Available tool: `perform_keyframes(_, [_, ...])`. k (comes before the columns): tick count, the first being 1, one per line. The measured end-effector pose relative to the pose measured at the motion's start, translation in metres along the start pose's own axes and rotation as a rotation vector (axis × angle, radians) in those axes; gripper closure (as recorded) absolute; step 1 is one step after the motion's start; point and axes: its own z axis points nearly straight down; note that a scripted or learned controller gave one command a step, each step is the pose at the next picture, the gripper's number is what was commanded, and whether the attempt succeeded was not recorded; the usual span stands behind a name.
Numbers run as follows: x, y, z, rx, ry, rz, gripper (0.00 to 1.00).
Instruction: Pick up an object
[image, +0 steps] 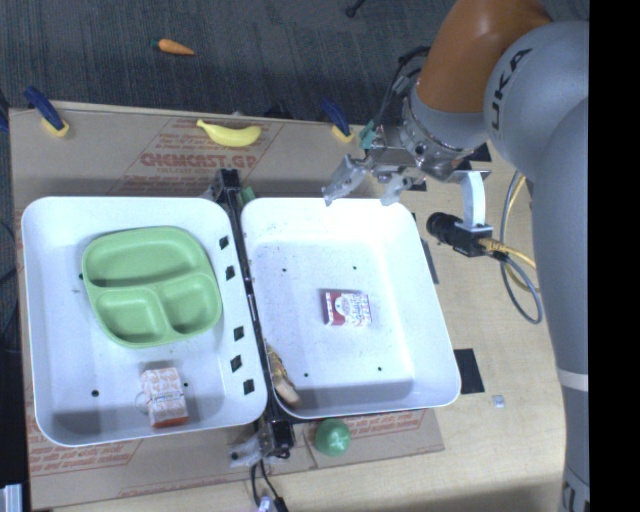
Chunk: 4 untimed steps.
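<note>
One fixed camera above the bench, angled down, both white bins within frame

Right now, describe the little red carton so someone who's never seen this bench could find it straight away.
Find the two white bins side by side and take the right bin, the one nearer the arm. The red carton lies flat near the middle of its floor, on its own. The other packet, pale with an orange edge, sits in the left bin below a green divided tray.
</note>
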Motion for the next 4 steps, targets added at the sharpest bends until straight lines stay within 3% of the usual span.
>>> perform_keyframes(1, [0.013,0.016,0.129,0.004,0.000,-0.003,0.00])
perform_keyframes(2, [-0.016,0.020,0.200,0.004,-0.001,0.000,0.00])
perform_keyframes(3, [-0.016,0.021,0.188,0.002,-0.002,-0.003,1.00])
perform_keyframes(4, [0.066,0.022,0.096,-0.004,0.002,-0.002,1.00])
